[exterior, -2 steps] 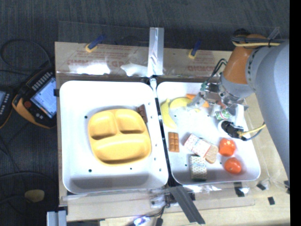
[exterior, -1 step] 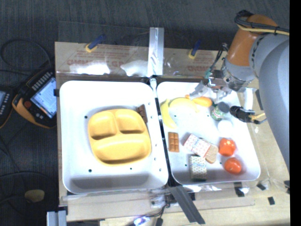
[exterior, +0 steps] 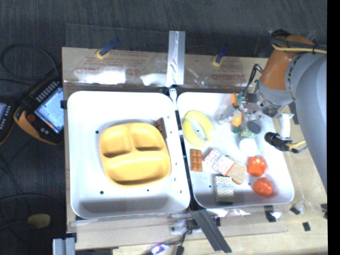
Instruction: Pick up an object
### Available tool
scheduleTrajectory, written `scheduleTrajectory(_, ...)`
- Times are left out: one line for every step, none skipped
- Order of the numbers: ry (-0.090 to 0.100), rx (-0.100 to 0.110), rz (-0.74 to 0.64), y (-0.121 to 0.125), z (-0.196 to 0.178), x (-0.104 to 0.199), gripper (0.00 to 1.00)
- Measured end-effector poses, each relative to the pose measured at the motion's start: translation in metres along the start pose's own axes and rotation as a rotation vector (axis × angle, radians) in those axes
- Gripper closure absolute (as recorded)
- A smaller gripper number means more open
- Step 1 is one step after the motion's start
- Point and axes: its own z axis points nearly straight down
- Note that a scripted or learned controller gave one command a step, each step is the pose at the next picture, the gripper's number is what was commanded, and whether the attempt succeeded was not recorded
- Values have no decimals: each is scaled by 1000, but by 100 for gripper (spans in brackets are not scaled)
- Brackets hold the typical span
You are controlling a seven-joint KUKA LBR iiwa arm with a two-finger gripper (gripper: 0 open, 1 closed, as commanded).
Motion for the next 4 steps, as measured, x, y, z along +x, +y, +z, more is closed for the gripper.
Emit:
scheduleTrajectory(1,6,-16,-64,-50,-16,0)
scheduleTrajectory(10,4,196,-105,-10,-14,0)
scheduleTrajectory(3,-6,103,-25,-2,-2,0)
scheduleTrajectory(15,33,115,9,-1,-5,0)
